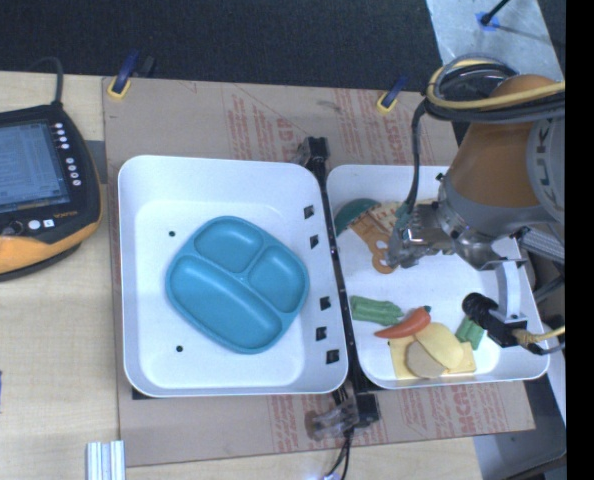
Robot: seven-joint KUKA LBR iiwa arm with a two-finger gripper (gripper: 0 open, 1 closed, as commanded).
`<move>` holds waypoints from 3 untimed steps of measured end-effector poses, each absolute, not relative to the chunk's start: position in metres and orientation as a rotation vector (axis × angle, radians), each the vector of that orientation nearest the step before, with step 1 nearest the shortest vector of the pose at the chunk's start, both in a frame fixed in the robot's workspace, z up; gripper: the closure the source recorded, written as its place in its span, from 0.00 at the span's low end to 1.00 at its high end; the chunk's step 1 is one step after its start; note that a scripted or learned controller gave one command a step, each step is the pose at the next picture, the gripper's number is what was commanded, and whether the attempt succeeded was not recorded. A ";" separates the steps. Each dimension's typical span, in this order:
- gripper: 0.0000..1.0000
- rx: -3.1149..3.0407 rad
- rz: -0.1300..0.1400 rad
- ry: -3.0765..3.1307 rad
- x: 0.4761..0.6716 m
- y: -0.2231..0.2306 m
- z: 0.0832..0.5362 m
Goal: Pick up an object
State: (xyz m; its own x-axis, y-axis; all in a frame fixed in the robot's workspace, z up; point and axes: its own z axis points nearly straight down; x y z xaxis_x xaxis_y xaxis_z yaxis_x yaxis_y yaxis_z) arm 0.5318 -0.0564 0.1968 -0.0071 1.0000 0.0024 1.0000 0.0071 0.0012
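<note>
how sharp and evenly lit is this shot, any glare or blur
Camera view: even, soft light, faint shadows inside the white bins; the blue tray is crisp with mild sheen; the gripper and the small toys under the arm look soft and hard to separate; the handheld screen shows pale glare.

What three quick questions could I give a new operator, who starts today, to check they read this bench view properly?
1. True or false: the blue divided plate lies in the left bin.
2. Which item touches the green pepper in the right bin: A) red chili B) teach pendant C) blue clamp?
3. Over which bin does the claw hang?

Key: 1 true; 2 A; 3 the right bin.
</note>
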 end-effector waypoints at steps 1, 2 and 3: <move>0.00 -2.215 0.003 -2.224 0.533 -0.059 0.192; 0.00 -2.214 -0.003 -2.231 0.600 -0.035 0.192; 0.00 -2.216 0.005 -2.222 0.594 -0.041 0.192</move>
